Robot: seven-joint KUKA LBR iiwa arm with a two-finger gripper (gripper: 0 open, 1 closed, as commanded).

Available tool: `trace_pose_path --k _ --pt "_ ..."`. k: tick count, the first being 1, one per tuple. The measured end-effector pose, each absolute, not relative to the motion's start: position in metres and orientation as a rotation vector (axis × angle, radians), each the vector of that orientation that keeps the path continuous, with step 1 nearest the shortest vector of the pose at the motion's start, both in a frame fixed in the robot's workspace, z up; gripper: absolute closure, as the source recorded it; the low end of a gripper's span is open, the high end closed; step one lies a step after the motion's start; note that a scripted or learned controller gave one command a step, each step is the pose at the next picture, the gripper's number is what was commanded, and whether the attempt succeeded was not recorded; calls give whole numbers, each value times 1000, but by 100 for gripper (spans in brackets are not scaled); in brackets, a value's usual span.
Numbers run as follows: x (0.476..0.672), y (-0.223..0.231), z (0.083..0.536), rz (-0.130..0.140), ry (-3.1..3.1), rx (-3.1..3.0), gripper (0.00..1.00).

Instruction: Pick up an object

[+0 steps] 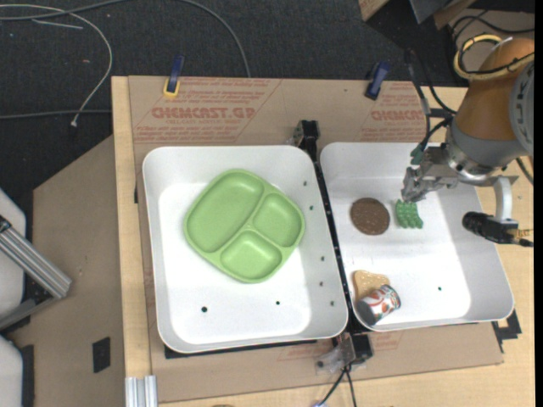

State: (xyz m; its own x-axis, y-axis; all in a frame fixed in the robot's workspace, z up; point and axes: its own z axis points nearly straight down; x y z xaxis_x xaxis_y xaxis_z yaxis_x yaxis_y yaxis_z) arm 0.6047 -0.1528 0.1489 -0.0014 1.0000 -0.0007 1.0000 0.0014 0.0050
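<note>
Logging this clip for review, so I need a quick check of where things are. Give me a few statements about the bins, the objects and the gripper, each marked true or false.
1. The green divided plate lies in the left bin. True.
2. The brown round disc lies in the left bin beside the plate. False: it lies in the right bin, left of the small green object.
3. The gripper is over the right bin, just above the small green object. True.
4. The can stands at the far edge of the right bin. False: it lies at the near left corner of the right bin.
5. The right bin holds the green plate. False: the plate is in the left bin.
</note>
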Motion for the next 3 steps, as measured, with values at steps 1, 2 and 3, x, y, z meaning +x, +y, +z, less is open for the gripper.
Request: trace_pose_path --k 1,2,3 --pt "609 -146 195 6 2220 2215 100" --pt "610 -146 244 6 2219 2215 100" --pt "616 -93 252 6 2227 2213 100"
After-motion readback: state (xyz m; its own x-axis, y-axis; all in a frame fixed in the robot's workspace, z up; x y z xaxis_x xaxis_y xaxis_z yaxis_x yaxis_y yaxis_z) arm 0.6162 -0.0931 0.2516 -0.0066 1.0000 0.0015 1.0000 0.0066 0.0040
